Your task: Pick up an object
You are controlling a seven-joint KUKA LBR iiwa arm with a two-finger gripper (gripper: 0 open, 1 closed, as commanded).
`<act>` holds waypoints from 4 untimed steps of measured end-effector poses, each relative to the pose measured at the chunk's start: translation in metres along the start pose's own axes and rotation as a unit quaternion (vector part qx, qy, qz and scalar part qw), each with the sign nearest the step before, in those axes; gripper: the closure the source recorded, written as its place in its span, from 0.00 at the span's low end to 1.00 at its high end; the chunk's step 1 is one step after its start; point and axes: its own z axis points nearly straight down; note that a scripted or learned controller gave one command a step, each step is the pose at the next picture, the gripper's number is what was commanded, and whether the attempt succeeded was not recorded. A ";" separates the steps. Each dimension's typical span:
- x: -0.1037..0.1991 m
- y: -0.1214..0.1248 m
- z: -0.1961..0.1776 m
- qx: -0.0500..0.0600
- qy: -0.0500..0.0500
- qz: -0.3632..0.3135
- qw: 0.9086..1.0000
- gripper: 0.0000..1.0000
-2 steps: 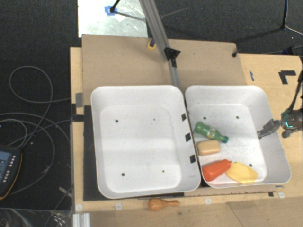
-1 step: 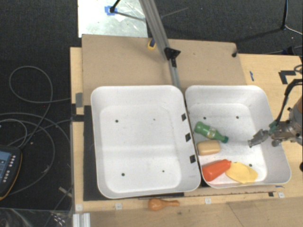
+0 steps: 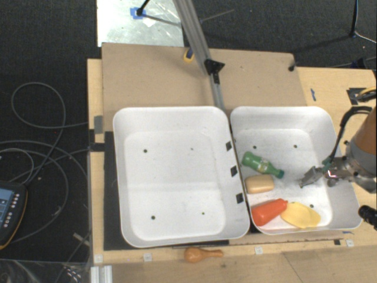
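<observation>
Two shallow white bins side by side on a brown bench [image 3: 147,69], both of smooth plastic with rounded corners and small dark dots on the floor. In the left bin [image 3: 126,217], no objects. In the right bin [image 3: 321,119], four objects, all toward the near left part: a green bottle [image 3: 262,164] lying on its side with a pale label, writing too small to read; just below it a beige rounded block [image 3: 260,184], matte, like a piece of bread or soap; lower, a red-orange long shape [image 3: 268,210], smooth, like a pepper or carrot; touching it on the right, a flat yellow piece [image 3: 301,215], soft in outline.

Gripper [image 3: 308,178] over the right side of the right bin, metal fingers pointing left, apart from all four objects, nearest to the beige block and yellow piece. Nothing between the fingers; open or closed, impossible to tell.

Outside the bins, on the near bench edge, a small tan pear-shaped thing [image 3: 202,253].
</observation>
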 end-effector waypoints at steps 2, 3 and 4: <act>-0.001 0.001 0.026 -0.003 -0.001 0.000 1.000 1.00; -0.001 -0.001 -0.037 -0.005 -0.002 -0.002 1.000 1.00; -0.005 0.002 -0.081 -0.005 -0.002 -0.002 1.000 1.00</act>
